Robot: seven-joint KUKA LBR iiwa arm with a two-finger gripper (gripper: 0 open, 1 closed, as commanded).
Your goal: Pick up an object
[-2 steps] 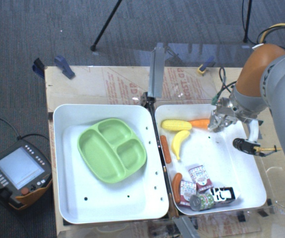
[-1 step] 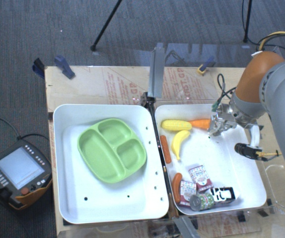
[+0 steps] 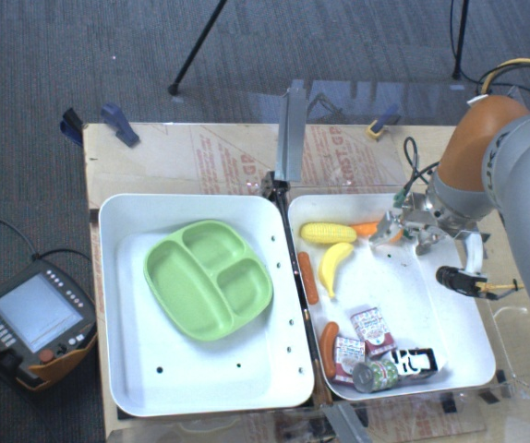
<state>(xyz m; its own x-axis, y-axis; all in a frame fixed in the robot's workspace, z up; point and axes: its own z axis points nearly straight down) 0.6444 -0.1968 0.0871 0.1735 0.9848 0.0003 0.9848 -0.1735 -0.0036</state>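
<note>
- Bench carries 2 white bins – green tray in left one.
- Gripper low in right bin (far corner), beside carrot – finger state: cannot tell.

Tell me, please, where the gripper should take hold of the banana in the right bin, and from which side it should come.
Probably at the middle of the banana, coming straight down from above. It lies flat, running from the upper right to the lower left. Its long sides look free, with the corn cob close by its upper end only.
</note>
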